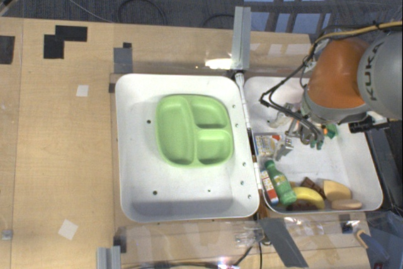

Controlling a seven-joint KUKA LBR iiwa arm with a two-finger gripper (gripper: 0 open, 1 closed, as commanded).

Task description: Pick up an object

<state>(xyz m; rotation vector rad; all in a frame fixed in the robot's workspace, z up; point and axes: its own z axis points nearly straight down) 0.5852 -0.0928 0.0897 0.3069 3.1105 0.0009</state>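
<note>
Gripper (301, 133) above right bin (362, 154); grip state cannot be told. Advise descending squarely over green bottle (279, 184), clear of banana (306, 196).

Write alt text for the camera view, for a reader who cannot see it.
The gripper hangs over the right bin, above a green bottle, banana and other small items. The left bin holds a green divided tray.

Two white bins (126, 135), one green divided tray (192, 129), one green bottle (277, 183), one banana (308, 196), perhaps two bread pieces (337, 191) at five o'clock.
</note>
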